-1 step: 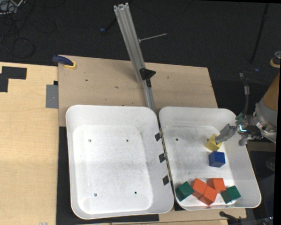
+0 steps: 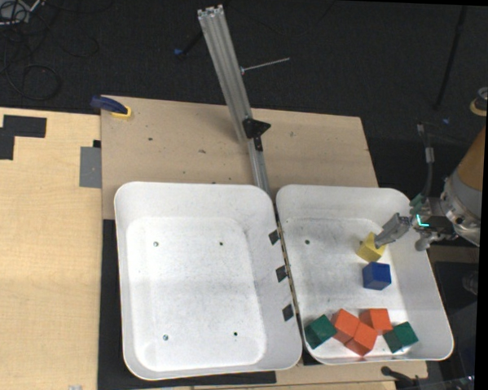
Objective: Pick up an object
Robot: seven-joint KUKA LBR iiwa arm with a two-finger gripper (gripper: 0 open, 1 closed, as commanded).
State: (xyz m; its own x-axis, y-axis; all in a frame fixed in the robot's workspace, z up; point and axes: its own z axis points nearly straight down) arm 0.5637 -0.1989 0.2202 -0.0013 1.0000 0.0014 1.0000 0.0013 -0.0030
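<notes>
Since gripper (image 2: pixel 386 232) state can't be told, yellow block (image 2: pixel 371 250) at its seven o'clock may skid off.

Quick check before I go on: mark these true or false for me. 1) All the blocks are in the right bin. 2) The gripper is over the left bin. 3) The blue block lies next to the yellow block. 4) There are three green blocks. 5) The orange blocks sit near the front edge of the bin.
1) True: the yellow block, blue block, orange blocks and green blocks all lie in the right bin.
2) False: the gripper is over the right bin, at the yellow block.
3) True: the blue block is just in front of the yellow one.
4) False: there are two, one either side of the orange blocks.
5) True.
</notes>
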